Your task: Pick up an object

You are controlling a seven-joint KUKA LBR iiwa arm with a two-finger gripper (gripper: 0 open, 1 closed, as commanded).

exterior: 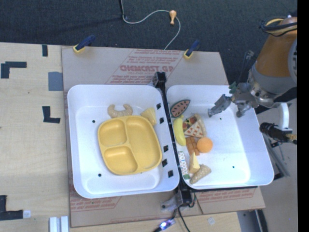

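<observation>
So far nothing is picked: the gripper (230,108) hangs open and empty above the right bin (251,149), toy food (193,129) lying untouched along its left wall.

Divided tray (129,144) in left bin (77,129), toy food (192,141) in right bin (251,149)
</observation>
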